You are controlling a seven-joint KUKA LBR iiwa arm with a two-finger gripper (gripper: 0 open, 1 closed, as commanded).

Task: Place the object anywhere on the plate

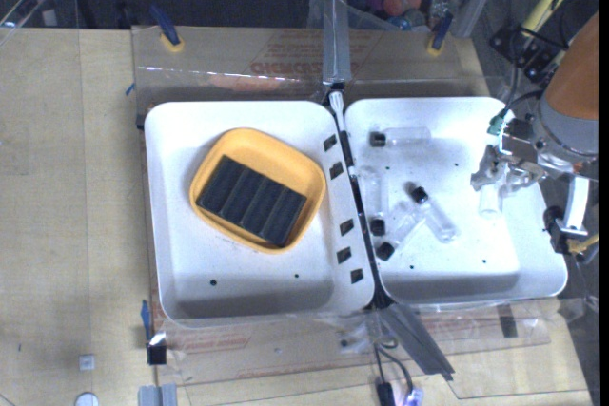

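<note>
Camera view, looking down on both bins: the yellow plate (257,188) sits in the left bin (176,233), carrying a dark ribbed rectangular pad that covers most of its middle. The right bin (495,252) holds several clear plastic vials with black caps: one near the back wall (400,138), and a loose crossed cluster (416,214) toward the divider, with more caps lying just beside the divider. My gripper (500,178) hangs over the right side of the right bin, and a small clear piece shows just under it; I cannot tell whether the gripper is spread or closed, nor whether that piece is gripped or merely lying on the bin floor beneath. Judgement: the pick step is not confirmed, and the plate has no vial on it. To do this well I would verify a grasp before any transfer, lift clear of the raised divider between the bins, travel left, and release low over the plate's centre so a round vial does not roll off the rim. Transparent plastic on white makes contact hard to judge.
</note>
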